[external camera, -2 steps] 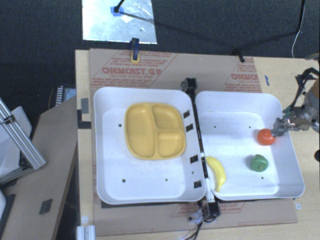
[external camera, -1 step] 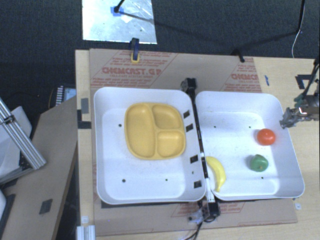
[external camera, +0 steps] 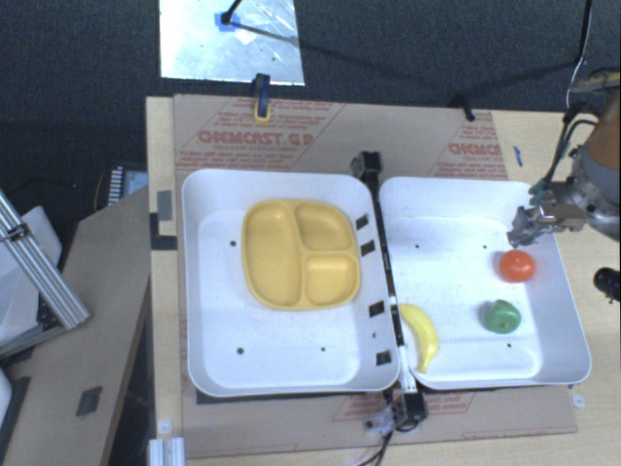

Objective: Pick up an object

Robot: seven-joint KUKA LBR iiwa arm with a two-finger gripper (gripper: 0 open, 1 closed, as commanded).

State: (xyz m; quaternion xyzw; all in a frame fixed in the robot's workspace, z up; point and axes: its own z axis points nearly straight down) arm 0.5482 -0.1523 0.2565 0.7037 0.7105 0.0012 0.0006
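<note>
Banana (external camera: 420, 334) at right bin's (external camera: 456, 375) near-left edge, green fruit (external camera: 502, 316) w/ tomato (external camera: 516, 265) just behind. My tool (external camera: 530, 223) hovers just above tomato; can't tell if spread. Yellow tray (external camera: 299, 253) in left bin (external camera: 213, 357).

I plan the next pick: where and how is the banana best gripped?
Grip the banana across its thick middle, coming straight down from above. It lies flat, curved, close to the bin's left wall, so close the fingers across its width, clear of that wall.

Even, bright overhead light; soft shadows; glare on foil sheet (external camera: 231, 25); slightly soft focus overall.
</note>
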